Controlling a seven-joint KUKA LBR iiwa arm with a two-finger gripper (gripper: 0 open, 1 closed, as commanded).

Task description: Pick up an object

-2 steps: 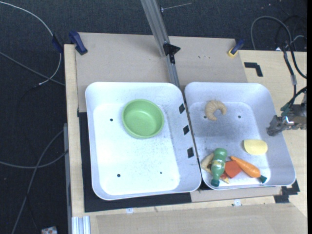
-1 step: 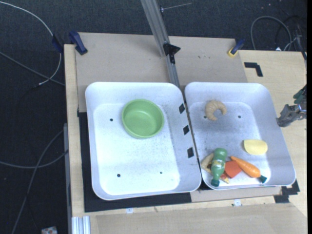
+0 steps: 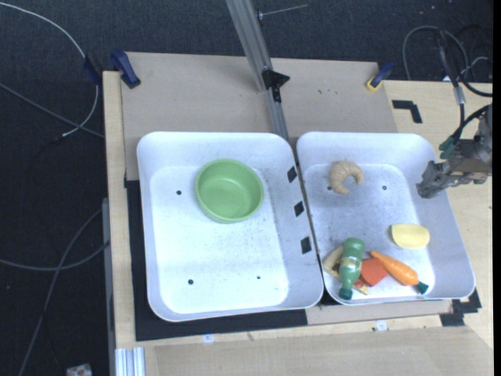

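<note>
The right bin (image 3: 368, 149) holds a tan croissant (image 3: 344, 175) near its back, a yellow lemon-shaped piece (image 3: 409, 236) at the right, and a cluster at the front: a green bottle-like toy (image 3: 350, 263), a red piece (image 3: 373, 272) and an orange carrot (image 3: 396, 268). My gripper (image 3: 433, 183) hangs at the right rim of that bin, well right of the croissant and above the yellow piece. Nothing shows between its fingers.
A green bowl (image 3: 228, 190) sits in the left bin (image 3: 164, 233). A metal pole (image 3: 250, 37) slants from the top down to the gap between the bins. Blue and yellow clamps (image 3: 125, 69) hold the bench board's back corners. Cables lie at left.
</note>
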